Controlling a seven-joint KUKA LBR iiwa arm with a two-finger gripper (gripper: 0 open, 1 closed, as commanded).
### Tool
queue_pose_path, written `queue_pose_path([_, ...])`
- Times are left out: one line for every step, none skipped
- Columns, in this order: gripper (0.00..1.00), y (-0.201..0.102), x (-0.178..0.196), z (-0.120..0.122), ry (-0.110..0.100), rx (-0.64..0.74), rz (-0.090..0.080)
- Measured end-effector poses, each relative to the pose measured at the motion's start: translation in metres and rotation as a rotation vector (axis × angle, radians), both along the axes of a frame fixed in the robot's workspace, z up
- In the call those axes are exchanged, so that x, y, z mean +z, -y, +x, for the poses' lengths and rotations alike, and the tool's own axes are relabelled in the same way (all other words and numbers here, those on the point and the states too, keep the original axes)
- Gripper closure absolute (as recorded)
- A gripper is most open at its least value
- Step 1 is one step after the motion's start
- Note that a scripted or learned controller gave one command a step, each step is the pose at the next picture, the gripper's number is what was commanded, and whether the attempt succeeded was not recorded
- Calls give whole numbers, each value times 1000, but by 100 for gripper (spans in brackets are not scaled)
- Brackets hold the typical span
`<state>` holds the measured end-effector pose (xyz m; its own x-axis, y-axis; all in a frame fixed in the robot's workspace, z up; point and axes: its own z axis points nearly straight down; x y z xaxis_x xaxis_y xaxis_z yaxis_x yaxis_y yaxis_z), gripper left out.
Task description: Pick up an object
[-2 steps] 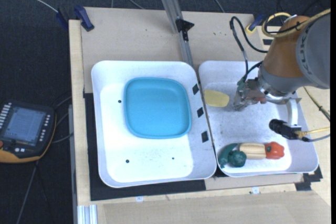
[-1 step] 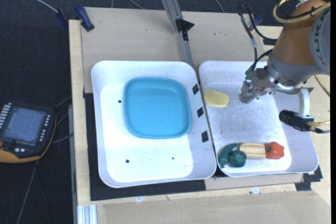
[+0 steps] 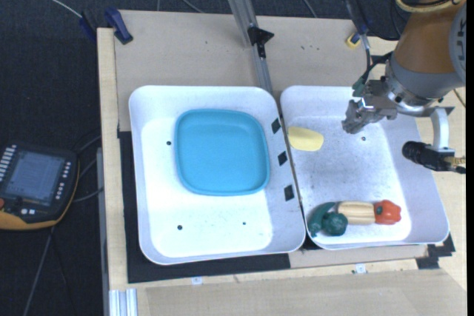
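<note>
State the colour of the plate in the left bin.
The plate is light blue, plain with no pattern, as seen in the camera view.

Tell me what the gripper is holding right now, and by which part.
Nothing shows between the fingers of the gripper. It hangs above the right bin, apart from the yellow piece and the toys along the bin's near edge.
</note>
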<state>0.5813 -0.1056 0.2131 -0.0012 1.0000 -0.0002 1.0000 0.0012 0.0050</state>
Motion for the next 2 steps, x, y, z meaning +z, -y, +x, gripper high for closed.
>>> queue_pose_path([100, 0, 57, -9, 0, -1, 0])
queue_pose_path([100, -58, 54, -28, -4, 4, 1])
